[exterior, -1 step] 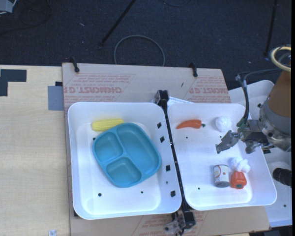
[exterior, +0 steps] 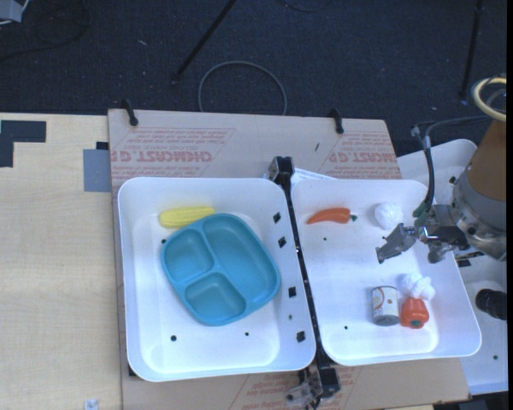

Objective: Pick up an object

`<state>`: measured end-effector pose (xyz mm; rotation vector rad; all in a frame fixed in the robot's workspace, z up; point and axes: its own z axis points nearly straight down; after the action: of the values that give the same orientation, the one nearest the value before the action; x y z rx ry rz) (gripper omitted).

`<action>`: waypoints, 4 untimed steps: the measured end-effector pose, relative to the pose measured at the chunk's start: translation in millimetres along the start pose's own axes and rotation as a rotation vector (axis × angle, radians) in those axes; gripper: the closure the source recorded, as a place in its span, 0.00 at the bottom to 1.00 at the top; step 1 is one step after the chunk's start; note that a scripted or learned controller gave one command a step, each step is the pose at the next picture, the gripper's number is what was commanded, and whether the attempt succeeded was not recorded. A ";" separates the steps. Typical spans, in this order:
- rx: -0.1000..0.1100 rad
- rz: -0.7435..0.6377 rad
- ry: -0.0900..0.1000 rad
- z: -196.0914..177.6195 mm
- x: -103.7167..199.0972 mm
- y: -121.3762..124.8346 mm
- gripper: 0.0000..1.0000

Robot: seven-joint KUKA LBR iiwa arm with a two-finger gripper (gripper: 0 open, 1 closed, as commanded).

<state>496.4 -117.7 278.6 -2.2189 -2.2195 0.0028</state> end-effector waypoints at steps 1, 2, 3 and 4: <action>0.005 0.000 0.001 57.7 -3.3 -8.9 0.00; 0.006 0.001 0.001 108.6 -12.3 -8.3 0.00; 0.004 0.001 0.002 154.8 -11.7 -16.6 0.00; 0.000 0.008 0.001 142.4 -13.6 -15.6 1.00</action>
<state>480.3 -131.2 136.2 -2.2276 -2.2098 0.0022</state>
